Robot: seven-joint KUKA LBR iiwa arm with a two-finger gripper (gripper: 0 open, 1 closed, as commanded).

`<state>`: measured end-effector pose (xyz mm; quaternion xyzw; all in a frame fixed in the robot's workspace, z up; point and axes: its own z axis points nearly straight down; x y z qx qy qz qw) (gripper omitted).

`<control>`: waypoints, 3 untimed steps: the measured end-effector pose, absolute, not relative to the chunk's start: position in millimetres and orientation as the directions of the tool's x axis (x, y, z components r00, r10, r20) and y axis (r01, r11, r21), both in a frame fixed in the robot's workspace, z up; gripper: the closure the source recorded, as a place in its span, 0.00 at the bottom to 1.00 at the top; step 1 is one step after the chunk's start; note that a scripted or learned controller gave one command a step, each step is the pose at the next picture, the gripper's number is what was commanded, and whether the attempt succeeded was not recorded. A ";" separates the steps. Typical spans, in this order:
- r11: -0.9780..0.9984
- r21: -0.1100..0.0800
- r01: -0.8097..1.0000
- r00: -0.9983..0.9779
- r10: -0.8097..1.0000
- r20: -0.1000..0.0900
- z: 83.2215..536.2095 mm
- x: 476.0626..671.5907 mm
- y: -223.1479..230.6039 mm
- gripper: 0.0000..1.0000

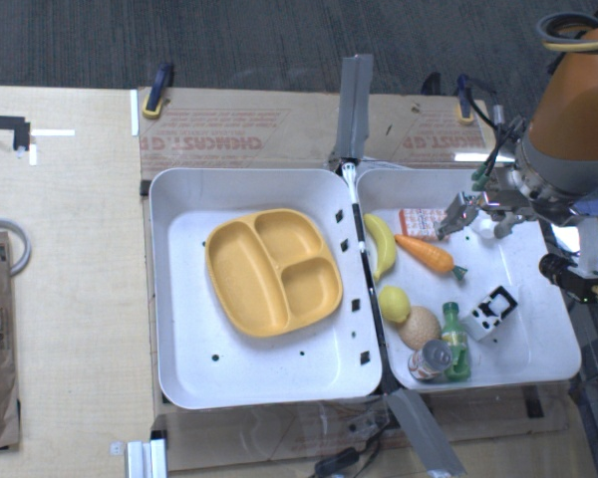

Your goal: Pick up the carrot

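The carrot [425, 254] lies ungrasped in the right bin [538, 361], the open, empty gripper [456, 217] just beside it.

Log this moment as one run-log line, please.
task: pick up carrot | carrot: lying in right bin, beside banana | gripper: above bin, right of carrot, holding nothing | status: not picked

Grey arm [568, 157] with broad orange band, black cables along wrist, metallic silver two-finger gripper [456, 217]
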<state>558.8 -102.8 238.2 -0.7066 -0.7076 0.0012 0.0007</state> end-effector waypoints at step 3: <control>0.203 -0.001 0.979 -0.203 0.979 0.000 100.3 565.9 -105.3 1.00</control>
